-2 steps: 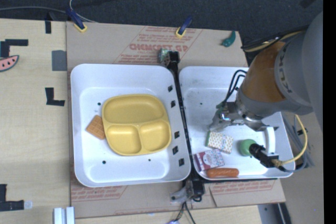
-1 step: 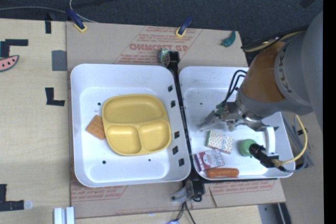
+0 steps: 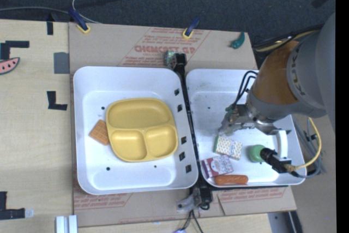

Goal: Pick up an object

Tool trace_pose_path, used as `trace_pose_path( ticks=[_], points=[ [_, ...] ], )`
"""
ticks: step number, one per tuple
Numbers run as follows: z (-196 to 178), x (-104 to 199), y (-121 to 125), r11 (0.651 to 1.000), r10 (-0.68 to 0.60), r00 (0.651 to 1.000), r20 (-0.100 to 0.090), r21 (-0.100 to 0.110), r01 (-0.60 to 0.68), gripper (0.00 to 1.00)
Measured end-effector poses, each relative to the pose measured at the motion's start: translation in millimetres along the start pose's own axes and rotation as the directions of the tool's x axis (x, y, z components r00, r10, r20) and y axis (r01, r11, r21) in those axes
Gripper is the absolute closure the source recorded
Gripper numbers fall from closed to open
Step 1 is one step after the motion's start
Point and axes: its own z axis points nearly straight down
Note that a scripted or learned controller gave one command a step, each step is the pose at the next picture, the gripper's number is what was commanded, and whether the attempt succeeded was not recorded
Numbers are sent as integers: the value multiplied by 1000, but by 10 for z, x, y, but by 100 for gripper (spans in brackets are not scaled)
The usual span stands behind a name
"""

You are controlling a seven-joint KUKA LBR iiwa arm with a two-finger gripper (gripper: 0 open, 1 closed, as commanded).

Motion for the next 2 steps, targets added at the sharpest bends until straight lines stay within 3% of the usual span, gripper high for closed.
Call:
trace_pose_path(
  ticks=[1, 2],
  points=[
    [1, 0, 0, 1000, 0, 1000, 0, 0, 0, 0],
    [332, -109, -377, 1000, 2, 1000, 8, -20, -2, 0]
  ],
)
